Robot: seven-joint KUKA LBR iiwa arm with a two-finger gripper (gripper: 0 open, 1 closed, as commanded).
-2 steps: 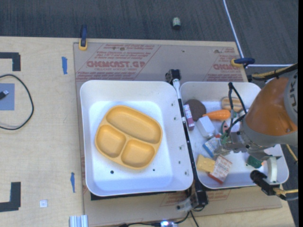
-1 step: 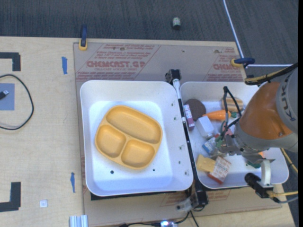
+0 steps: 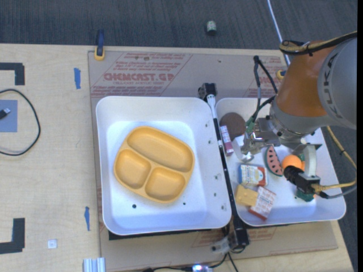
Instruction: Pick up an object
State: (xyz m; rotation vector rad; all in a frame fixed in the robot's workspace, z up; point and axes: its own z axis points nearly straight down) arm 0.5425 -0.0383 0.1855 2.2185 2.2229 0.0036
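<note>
Gripper [image 3: 247, 149]: low in right white bin [image 3: 332, 208]; finger state cannot tell.
Crowding it: watermelon-slice toy [image 3: 274, 160], orange ball [image 3: 292, 162], blue-labelled white packet [image 3: 252, 175].

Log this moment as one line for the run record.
arm: over right white bin | gripper: low beside watermelon slice toy | holding: nothing seen | left bin: yellow three-compartment plate

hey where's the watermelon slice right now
The watermelon slice lies in the right bin, just left of the orange ball and right of the small snack packet, beneath the arm's wrist.
</note>
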